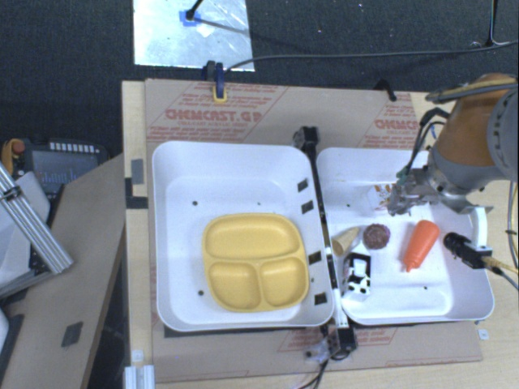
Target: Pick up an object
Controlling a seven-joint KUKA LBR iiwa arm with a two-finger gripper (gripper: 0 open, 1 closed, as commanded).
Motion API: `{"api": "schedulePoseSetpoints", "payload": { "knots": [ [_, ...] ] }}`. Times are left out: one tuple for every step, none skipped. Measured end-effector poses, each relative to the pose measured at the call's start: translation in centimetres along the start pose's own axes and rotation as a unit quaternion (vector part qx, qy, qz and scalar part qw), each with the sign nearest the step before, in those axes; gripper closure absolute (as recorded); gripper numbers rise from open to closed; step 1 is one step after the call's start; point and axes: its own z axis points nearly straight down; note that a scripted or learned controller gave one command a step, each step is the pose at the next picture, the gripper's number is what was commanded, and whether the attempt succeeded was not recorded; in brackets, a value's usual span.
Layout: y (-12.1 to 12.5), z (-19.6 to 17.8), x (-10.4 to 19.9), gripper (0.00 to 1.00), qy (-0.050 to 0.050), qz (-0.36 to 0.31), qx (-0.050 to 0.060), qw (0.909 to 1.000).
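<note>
Approach step, nothing picked yet. My gripper (403, 194) is low in the right bin (466, 298), near its upper middle, arm coming in from the right with the orange band above the wrist. Can't tell how the gripper is set from this angle; the wrist body covers it. Nothing visibly held.

Candidate objects, all in the right bin: orange carrot (421, 245) just below me and slightly to the right, lying on a tilt, thick end up toward the gripper. Brown round piece (376, 236) below and a bit left of me, close. Tan wedge-shaped piece (347, 238) further left of that, near the divider. Black-and-white patterned item (358, 272) well below and left, by the bin's lower left. Black item (460, 248) to my lower right, beside the carrot, looks like part of the rig, skipping it.

Left bin (174, 217) holds a yellow divided tray (254, 262), well away to my left, not a practical target from here.

Judgement: nearest targets are the carrot and the brown round piece. Next move calls for shifting a little down the bin, centring over one of them, aligning across the carrot's narrow width if that's the pick, then descending and closing. Carrot's taper could let it slip; brown piece is small and may roll.
</note>
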Motion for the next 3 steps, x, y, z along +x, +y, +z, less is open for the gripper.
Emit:
{"api": "schedulePoseSetpoints", "payload": {
  "knots": [
    [-0.5, -4.6, 0.1, 1.0, 0.0, -0.001, -0.001, 1.0],
    [-0.3, -7.5, 0.0, 1.0, 0.0, -0.002, -0.001, 1.0],
    [-1.0, -7.1, 5.6, 1.0, 0.001, -0.004, 0.001, 1.0]
  ]
}}
